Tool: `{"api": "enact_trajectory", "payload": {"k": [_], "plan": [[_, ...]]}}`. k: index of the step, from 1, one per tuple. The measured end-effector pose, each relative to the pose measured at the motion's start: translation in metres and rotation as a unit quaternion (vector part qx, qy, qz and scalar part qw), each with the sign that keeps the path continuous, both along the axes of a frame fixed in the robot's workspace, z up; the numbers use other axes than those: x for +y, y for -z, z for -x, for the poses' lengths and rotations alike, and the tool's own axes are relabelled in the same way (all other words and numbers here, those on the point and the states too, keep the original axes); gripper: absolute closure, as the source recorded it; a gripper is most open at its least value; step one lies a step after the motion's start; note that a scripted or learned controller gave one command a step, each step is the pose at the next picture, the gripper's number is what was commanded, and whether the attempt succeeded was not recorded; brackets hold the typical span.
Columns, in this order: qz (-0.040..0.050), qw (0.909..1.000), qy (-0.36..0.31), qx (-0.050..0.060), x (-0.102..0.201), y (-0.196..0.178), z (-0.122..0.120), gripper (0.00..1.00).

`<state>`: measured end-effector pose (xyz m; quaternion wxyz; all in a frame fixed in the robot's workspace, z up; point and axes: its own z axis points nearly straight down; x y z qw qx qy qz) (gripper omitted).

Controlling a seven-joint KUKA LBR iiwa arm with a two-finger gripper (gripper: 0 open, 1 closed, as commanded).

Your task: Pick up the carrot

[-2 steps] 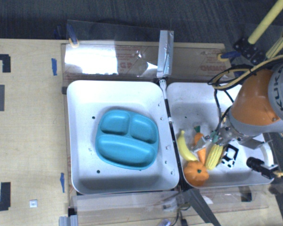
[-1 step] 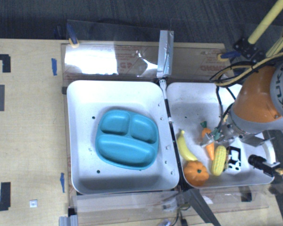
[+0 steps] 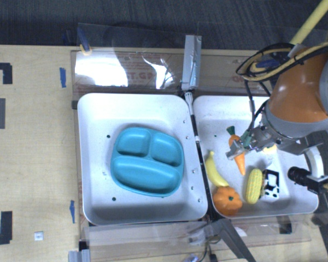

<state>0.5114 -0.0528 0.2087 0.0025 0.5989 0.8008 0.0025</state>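
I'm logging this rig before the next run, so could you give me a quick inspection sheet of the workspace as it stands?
Surface: wooden bench bearing left bin and right bin.
Job's things: carrot in right bin, orange with green top, lying under the gripper.
Clutter: blue divided tray in left bin; banana, corn cob, orange pumpkin, black-and-white toy in right bin.
Grippers: gripper low over the carrot; grasp not confirmed.
Cables: yellow and black cables looped above the wrist.
Surroundings: clear sheet behind the bins.
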Motion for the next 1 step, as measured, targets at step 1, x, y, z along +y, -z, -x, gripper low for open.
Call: {"api": "enact_trajectory", "payload": {"k": [1], "plan": [[-0.0004, 0.9992, 0.04, 0.003, 0.0556, -0.0273, 0.0315, 1.0]]}}
